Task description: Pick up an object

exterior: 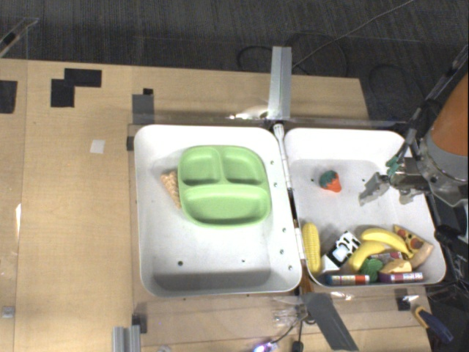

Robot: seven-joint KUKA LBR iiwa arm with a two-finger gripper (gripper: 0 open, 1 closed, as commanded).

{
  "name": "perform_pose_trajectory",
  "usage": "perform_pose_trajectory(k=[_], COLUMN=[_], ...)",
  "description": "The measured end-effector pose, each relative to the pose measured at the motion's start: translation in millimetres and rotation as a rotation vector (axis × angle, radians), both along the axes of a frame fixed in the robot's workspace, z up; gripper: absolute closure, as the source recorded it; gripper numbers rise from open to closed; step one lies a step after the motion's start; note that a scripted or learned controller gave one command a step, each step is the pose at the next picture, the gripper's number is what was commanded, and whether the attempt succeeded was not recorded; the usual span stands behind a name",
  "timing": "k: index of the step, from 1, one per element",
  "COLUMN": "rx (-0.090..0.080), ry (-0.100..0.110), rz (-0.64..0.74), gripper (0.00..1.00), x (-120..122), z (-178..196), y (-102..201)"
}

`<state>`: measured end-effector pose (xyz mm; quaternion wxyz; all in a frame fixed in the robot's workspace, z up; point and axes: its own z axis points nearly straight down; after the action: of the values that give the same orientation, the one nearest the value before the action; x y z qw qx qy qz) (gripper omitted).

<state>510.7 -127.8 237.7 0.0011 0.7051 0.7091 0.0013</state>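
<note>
1. Dark carpet with loose cables lies behind the pale wooden tabletop (pixel 66 196), which carries two shallow white bins side by side.
2. In the left bin (pixel 157 270) a green divided plate (pixel 222 185) sits toward the far edge, with a tan, grainy item (pixel 171 188) tucked partly under its left side.
3. The right bin (pixel 366 141) holds the pickable things: a small red-and-green strawberry toy (pixel 330 181) alone near the middle, and a heap along the near edge with a corn cob (pixel 311 246), a banana (pixel 375 244), a black-and-white item (pixel 338 249) and some markers (pixel 366 278).
4. The hand (pixel 375 185) hangs over the right bin's right side, close to the strawberry toy but apart from it. Nothing is visible between its fingers; whether they are spread or closed I cannot tell at this slant.
5. Judgement: this is the approach step, with no grasp made yet.
6. The next move calls for settling on one target. The strawberry toy looks easiest, since it stands free of clutter; the hand would need to centre over it and descend squarely. The heap risks a glancing, failed grab.
</note>
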Motion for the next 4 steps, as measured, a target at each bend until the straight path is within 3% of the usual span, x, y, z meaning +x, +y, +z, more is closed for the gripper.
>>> perform_pose_trajectory(k=[1,2,3,4], rx=[-0.001,0.000,0.000,0.001], ry=[-0.001,-0.002,0.000,-0.002], rz=[0.150,-0.112,-0.146,-0.219], gripper=[0.00,0.00,0.00,0.00], x=[72,56,38,68], z=[-48,13,-17,-144], y=[35,30,-8,23])
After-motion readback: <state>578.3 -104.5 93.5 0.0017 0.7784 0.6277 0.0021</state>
